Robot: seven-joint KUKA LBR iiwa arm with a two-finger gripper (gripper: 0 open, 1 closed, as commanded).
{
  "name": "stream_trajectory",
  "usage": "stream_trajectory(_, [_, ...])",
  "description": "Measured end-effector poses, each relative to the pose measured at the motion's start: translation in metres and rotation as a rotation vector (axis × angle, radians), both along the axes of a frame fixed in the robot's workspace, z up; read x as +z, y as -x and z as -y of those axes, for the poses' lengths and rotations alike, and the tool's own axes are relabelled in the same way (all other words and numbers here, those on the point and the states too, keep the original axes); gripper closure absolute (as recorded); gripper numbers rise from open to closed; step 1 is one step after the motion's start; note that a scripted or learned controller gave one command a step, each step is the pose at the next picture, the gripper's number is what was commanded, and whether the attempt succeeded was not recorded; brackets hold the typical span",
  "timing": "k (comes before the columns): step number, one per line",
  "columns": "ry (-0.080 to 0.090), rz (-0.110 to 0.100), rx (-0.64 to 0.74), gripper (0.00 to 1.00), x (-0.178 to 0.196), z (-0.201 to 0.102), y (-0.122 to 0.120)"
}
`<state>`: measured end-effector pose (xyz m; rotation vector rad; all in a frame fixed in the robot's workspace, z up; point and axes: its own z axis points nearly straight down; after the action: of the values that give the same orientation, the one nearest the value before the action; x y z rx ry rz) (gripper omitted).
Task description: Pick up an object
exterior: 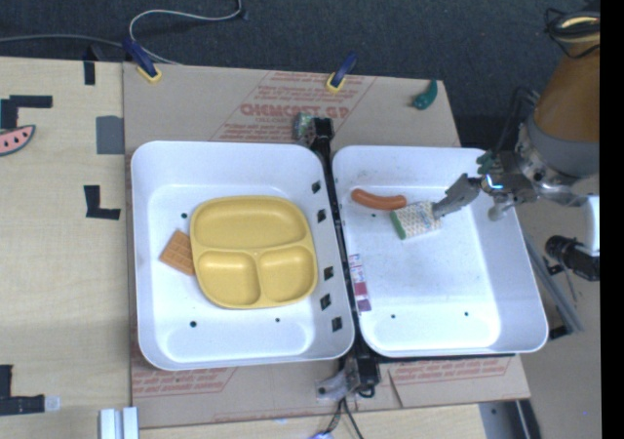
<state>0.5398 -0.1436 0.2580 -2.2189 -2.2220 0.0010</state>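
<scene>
In the right bin (487, 310) lie an orange-brown sausage (377, 199) and, just right of it, a small green and white packet (413, 221). My gripper (470, 201) hangs over the bin's upper right part, open, its left finger (452, 198) reaching down close to the packet's right edge. Nothing sits between the fingers. The left bin (156, 183) holds a yellow divided plate (255, 250) with a tan waffle-like piece (177, 252) tucked at its left side.
The arm's grey wrist and orange band (570, 105) come in from the right, above the right bin's far corner. The wall between the bins (331, 232) carries black clips. A small teal object (424, 95) and yellow clamps (341, 74) sit on the cardboard behind.
</scene>
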Motion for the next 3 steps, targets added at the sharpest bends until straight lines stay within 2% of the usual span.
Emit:
stream_trajectory(1, [-0.001, -0.002, 0.000, 0.00, -0.165, -0.046, 0.007])
stream_trajectory(2, [0.000, 0.002, -0.001, 0.00, -0.172, -0.039, -0.027])
stream_trajectory(3, [0.003, 0.005, -0.002, 1.00, -0.162, -0.038, -0.027])
